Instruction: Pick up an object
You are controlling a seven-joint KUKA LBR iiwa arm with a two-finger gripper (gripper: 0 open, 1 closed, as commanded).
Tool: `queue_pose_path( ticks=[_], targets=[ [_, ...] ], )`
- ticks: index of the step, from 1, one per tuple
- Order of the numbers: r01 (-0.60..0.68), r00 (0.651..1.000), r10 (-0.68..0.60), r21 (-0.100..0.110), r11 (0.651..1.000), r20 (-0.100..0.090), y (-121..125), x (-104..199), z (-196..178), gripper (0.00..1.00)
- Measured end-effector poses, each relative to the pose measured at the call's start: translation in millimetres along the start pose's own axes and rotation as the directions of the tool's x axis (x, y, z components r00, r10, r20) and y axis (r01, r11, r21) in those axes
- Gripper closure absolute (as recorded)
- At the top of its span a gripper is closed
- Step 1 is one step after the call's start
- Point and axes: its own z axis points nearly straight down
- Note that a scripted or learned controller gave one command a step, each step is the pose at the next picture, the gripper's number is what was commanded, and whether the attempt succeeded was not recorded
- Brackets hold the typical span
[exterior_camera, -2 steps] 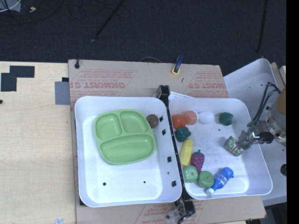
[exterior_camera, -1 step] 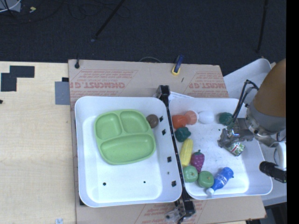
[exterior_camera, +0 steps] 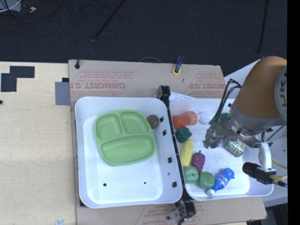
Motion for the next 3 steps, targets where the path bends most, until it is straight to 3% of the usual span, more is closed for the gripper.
queue_pose_path(
  ticks=[3],
  targets=[
    [0.001,1.0,-0.001,-0.002,1.0,0.001,49.9,153.5,-10.4,1.0]
  ],
)
